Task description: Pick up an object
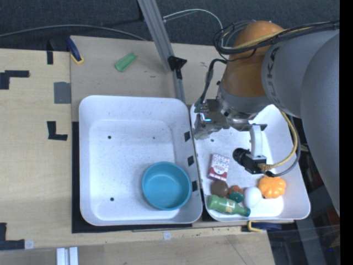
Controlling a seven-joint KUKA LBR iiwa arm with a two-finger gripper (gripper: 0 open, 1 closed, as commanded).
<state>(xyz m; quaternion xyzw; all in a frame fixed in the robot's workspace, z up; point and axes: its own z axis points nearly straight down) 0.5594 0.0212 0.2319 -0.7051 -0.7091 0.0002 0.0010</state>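
1. Nearest the camera, along the front wall of the right bin (300,203), a green bottle (227,205) is seen lying on its side.
2. Just behind the bottle, a brown object (219,188), a small red and green item (236,192) and a white ball (252,196) are crowded together, touching or nearly touching.
3. An orange pumpkin-like toy (272,186) is placed to the right of the ball, close beside it.
4. A small red and white box (219,167) is found behind the brown object, near the wall between the bins.
5. In the left bin (94,148), a blue bowl (166,185) stands upright in the front right corner.
6. Farther back, the gripper (203,127) is held over the rear left part of the right bin, above and apart from the box. Nothing is seen in it, and it cannot be told if it is open or closed.
7. A black part with a yellow cable (249,160) hangs below the arm's wrist, right of the box.
8. On the bench behind the left bin, a green block (126,62) is laid.
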